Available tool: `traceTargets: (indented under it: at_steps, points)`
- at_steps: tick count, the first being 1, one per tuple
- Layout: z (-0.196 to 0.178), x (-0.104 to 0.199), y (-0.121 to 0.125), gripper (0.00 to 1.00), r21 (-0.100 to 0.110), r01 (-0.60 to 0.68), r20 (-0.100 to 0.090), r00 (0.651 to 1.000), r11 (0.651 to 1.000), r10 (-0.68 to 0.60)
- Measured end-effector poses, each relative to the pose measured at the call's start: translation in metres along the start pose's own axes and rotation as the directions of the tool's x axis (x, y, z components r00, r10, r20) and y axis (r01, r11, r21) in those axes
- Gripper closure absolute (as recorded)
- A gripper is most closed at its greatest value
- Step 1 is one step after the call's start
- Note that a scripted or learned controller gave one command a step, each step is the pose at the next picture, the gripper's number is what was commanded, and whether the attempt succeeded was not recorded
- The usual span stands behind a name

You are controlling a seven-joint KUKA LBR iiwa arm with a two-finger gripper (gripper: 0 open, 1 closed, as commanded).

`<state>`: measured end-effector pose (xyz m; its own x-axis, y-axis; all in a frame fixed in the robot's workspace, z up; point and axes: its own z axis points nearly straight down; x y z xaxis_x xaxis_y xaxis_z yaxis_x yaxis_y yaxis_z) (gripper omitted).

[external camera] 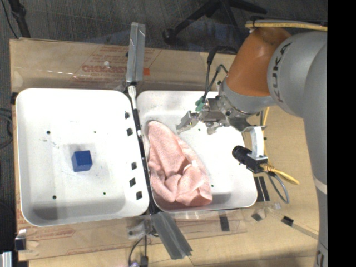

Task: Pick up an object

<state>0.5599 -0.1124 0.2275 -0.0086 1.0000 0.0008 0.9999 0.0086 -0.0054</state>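
A crumpled pink cloth [175, 168] lies along the left side of the right bin [236, 174]. A small blue cube [82, 160] sits in the left bin [39, 121]. My gripper [199, 125] hangs over the upper middle of the right bin, just above and to the right of the cloth's top end. Its fingers are spread open with nothing between them. One fingertip [183, 124] points toward the cloth's upper edge, and I cannot tell whether it touches the cloth.
A grey divider with black clips [135, 149] separates the two bins. A black and yellow fitting [253, 157] sits at the right bin's right rim. The bulky grey and orange arm [261, 65] overhangs the upper right.
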Motion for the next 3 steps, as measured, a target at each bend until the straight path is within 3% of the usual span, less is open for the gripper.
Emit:
traceTargets:
  at_steps: [1, 2, 3]
  points:
    - [-0.099, -0.004, 0.089, 0.00, -0.005, -0.042, 0.001, 0.999, 0.999, 0.042]
    - [0.034, 0.017, 0.094, 0.00, 0.001, 0.034, 0.001, 0.999, 0.999, -0.034]
    - [0.117, 0.018, 0.097, 0.00, 0.000, 0.112, 0.001, 0.994, 0.994, -0.112]
